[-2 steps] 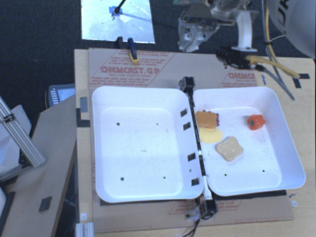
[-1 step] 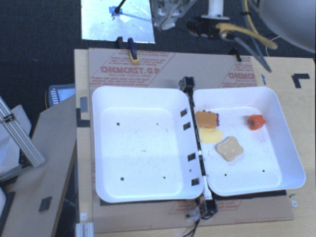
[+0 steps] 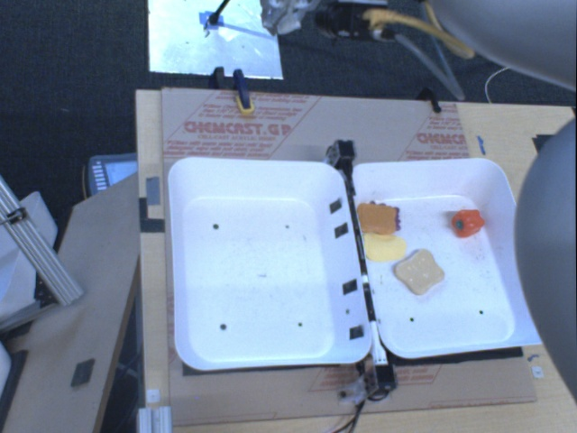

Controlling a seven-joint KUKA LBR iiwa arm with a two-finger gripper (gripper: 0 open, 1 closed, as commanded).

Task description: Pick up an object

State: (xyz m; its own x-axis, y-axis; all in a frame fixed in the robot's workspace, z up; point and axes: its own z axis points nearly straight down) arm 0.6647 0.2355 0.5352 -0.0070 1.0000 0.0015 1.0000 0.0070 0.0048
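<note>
The claw (image 3: 287, 7) hangs high beyond the bins, whether open or closed I cannot tell; toast (image 3: 419, 271), cheese (image 3: 385, 248), sandwich (image 3: 379, 217) and tomato (image 3: 467, 224) lie in the right bin (image 3: 491, 327)

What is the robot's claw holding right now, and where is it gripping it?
Nothing. The gripper hangs above the bench; all the items lie in the right bin.

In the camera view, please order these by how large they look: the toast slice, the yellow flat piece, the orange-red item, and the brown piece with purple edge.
1. toast slice
2. brown piece with purple edge and yellow flat piece: they look alike, and they seem to overlap, so no ranking
3. orange-red item
</note>
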